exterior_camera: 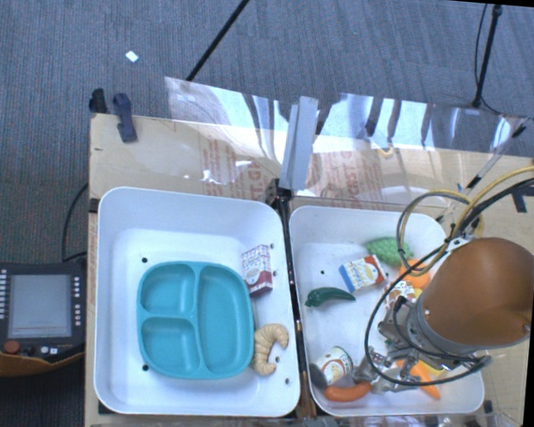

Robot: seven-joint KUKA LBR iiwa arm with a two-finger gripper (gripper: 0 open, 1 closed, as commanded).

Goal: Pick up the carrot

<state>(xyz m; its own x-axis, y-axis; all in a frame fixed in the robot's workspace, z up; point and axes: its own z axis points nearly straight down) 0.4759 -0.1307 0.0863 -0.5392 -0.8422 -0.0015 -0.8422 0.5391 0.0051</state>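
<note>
carrot (347, 391) lies at the near edge of the right bin (341, 226), beside a can (335, 363). arm (478, 292) hangs over that corner, so whether the claw is spread or pressed together i cannot tell. best to descend along its length, avoiding can and wall.

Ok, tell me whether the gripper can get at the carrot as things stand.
Probably yes. The carrot lies in the right bin by the can, close beside the arm's wrist, with nothing on top of it.
</note>
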